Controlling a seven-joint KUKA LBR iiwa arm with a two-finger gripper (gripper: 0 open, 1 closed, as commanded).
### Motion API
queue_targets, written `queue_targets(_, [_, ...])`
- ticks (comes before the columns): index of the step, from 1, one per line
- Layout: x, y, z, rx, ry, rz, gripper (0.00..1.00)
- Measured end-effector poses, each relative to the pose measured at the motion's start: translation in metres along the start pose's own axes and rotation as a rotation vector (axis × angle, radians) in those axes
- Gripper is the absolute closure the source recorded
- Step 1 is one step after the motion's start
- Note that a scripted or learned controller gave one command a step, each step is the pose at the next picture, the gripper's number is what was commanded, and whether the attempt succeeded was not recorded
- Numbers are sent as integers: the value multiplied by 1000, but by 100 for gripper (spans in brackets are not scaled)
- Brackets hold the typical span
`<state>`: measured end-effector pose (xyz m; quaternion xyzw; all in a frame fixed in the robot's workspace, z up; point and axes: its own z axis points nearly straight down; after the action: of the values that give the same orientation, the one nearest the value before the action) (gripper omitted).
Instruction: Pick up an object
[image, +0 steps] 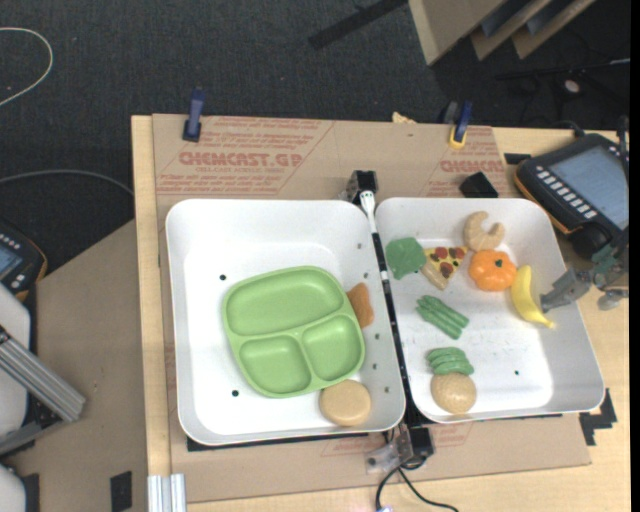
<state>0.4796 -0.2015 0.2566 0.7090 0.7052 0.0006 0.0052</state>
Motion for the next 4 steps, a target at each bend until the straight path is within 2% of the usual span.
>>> queue_targets(1, [4,1,-7,3,4,-5,100])
queue_targets(2, [110,2,-97,-4,8,-18,100])
queue_targets(3, [261,-2,-47,15,12,-23,100])
queue_targets(4, [242,1,-150,-6,8,-6,100])
